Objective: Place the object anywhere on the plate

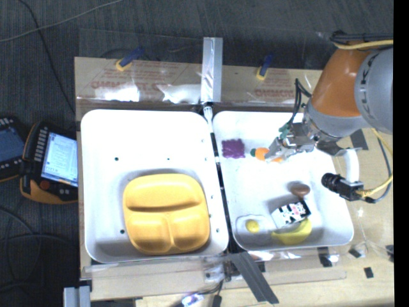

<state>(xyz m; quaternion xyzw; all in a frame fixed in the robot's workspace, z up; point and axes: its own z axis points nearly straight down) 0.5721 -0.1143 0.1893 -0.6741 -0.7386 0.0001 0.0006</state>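
Currently, left bin [96, 171] held yellow plate [166, 212]; right bin [332, 235] held purple block [233, 148], banana [293, 233]; tool [279, 147] over small orange object [261, 152], grip state indiscernible.

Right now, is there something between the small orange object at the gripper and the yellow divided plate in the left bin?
The raised walls where the two bins meet lie between the small orange object and the yellow divided plate. The purple block sits close to that path.

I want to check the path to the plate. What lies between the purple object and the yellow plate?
In the camera view, between the purple object and the yellow plate lie bare white bin floor and the divider where both bins meet.
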